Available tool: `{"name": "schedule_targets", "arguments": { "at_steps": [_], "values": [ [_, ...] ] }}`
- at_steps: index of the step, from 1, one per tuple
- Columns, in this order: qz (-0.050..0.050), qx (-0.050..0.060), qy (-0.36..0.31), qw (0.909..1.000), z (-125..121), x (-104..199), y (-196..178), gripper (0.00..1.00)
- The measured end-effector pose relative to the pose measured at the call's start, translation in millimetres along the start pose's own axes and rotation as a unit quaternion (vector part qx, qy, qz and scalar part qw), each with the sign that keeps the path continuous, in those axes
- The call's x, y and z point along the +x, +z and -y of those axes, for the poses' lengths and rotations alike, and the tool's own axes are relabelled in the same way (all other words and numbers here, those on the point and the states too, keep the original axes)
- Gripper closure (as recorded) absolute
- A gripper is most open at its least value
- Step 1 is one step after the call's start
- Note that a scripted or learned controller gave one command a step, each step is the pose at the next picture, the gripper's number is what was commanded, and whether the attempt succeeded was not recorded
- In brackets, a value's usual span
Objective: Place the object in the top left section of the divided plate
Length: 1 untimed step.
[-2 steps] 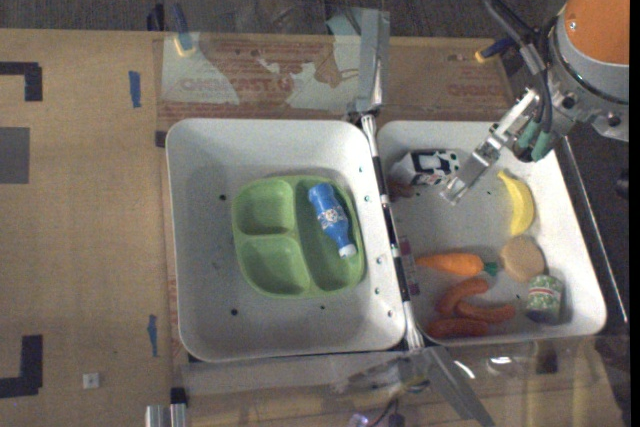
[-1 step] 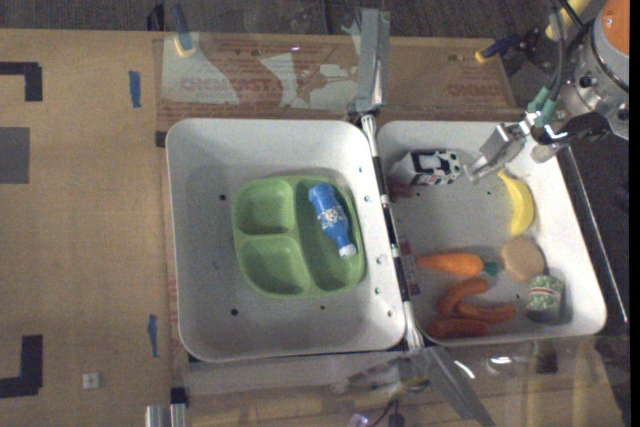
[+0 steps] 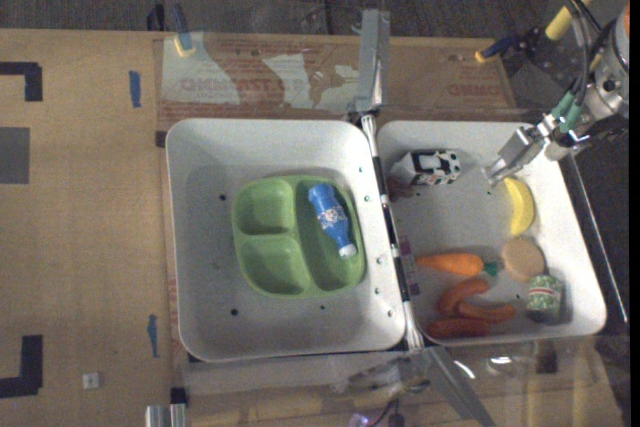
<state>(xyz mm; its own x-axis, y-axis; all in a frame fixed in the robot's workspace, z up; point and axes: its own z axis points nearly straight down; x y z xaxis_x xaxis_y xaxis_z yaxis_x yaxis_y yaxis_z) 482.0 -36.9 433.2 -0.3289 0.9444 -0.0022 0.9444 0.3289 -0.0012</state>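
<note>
Divided plate point(image 3: 268, 265) holding blue bottle point(image 3: 331, 218), tool point(image 3: 503, 162) tips indistinct over banana point(image 3: 519, 204)

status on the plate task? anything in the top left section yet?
Done: nothing in the target yet. The green divided plate has a blue bottle lying in its large right section; the top left section holds nothing. In hand: the hand hovers over the right bin above the banana, with nothing visibly between its fingers. Left: grasp an object, carry it to the left bin, place it.
</note>
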Motion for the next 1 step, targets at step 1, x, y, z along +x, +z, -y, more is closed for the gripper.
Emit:
{"name": "schedule_targets", "arguments": {
  "at_steps": [1],
  "values": [
    [0.000, -0.001, -0.102, 0.9948, -17.3, 11.4, -0.3, 0.00]
  ]
}}
